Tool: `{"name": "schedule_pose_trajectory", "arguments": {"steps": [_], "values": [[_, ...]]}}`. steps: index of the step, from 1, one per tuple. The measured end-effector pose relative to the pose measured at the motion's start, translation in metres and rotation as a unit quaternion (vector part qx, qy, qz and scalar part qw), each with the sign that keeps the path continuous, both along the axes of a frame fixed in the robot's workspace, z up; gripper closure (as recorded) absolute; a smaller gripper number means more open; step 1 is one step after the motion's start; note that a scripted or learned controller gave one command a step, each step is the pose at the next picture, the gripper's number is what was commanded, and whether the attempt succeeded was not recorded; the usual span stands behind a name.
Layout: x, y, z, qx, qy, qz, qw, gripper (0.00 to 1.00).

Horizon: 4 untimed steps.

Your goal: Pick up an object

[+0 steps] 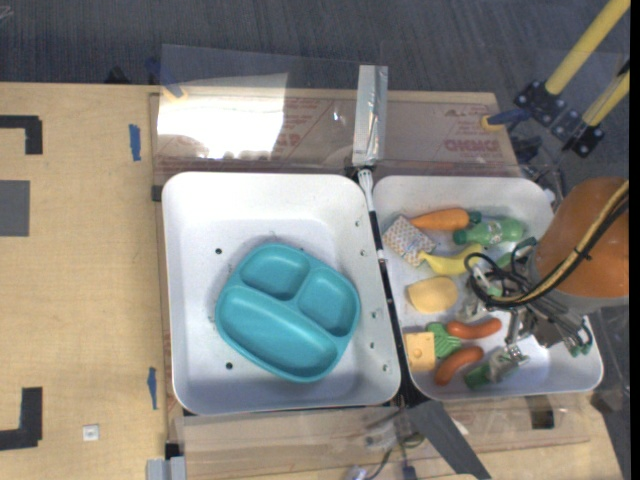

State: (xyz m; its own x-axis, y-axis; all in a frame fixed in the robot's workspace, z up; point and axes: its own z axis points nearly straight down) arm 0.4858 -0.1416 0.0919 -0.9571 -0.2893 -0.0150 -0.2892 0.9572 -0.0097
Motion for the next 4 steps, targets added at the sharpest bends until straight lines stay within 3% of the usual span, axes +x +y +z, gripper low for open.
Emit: {"name": "schedule_pose_trajectory", "arguments": {"steps": [1,2,3,4], "values": [[0.014,0.05,0.0,0.001,-0.001,0.018,0.9998,0.0],[0.018,0.051,0.014,0.0002,-0.007,0.018,0.9998,1.0],[0.071,0.116,0.097,0.0044,0.002,-0.057,0.9983,1.0],[0.106,0.142,0.177,0.0042,0.001,-0.051,0.9987,1.0]]}}
